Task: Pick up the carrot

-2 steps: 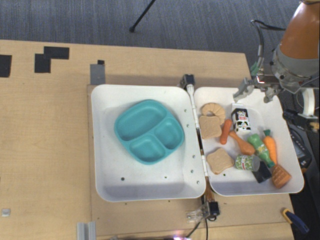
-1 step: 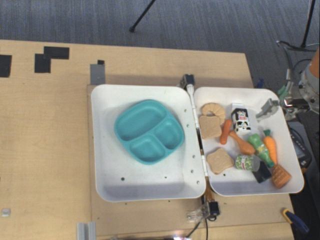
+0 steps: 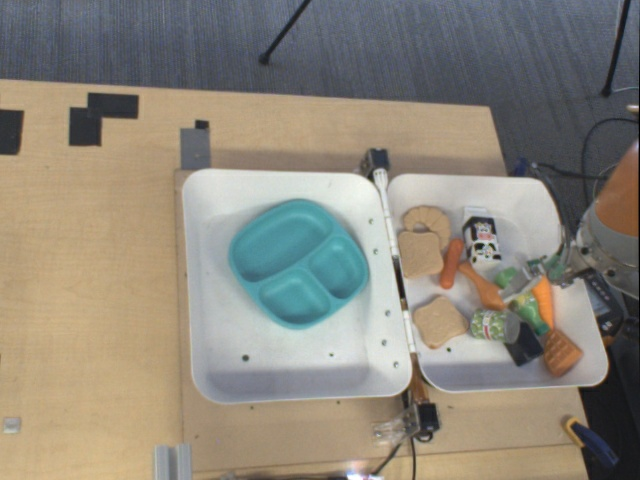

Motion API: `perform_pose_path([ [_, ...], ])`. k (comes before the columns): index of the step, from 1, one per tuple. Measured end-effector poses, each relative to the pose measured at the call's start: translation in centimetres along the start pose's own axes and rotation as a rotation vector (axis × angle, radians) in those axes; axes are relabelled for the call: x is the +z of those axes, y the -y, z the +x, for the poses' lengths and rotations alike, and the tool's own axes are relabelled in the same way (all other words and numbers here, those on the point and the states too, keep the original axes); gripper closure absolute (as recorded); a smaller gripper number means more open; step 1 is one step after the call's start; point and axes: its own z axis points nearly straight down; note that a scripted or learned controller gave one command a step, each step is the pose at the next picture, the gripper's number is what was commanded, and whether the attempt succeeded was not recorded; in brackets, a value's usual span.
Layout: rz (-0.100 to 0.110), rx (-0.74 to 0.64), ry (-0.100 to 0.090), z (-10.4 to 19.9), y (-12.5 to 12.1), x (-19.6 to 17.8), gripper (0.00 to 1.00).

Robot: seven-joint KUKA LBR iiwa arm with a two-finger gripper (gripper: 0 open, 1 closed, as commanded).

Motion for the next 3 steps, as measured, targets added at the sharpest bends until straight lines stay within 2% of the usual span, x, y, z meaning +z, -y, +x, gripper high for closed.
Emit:
perform_pose_path([
  [1,-0.032,0.222,0.016,-2.8,-2.5,5.4,0.00],
  [2,-0.013,0.215,0.005,-2.2,-2.1,5.5,1.00],
  [3,-0.006,0.709,-0.001,1.9,-3.6,1.1,1.00],
])
